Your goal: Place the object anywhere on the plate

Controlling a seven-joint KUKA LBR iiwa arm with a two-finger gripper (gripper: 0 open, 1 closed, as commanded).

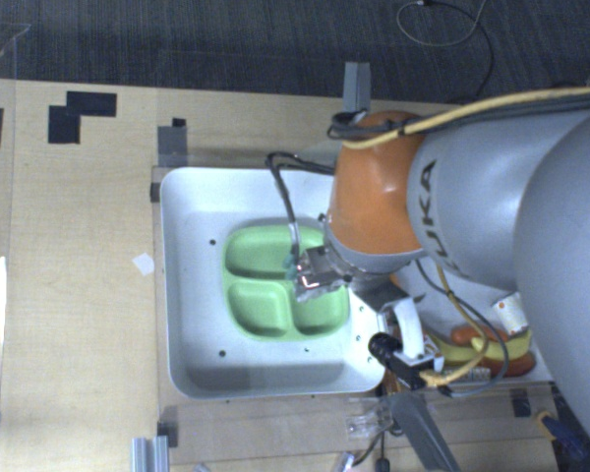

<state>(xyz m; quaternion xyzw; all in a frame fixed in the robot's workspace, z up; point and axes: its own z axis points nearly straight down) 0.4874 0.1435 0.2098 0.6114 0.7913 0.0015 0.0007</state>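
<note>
gripper (310, 278): low over the green plate's (265, 298) dividers, you can't tell its state or any load | object: likely among the items (472, 347) beside the arm | progress: plate looks bare, placing seems left to you

You've got one readable mark: dark capitals on the grey arm housing (452, 205), just right of the orange band (374, 200), running sideways in the camera view; you can make out "UKA", with the first letter cut off at the orange edge, so it reads as the KUKA brand; black block shapes on the table (79, 114) at upper left are patterns, not text you can read.
</note>
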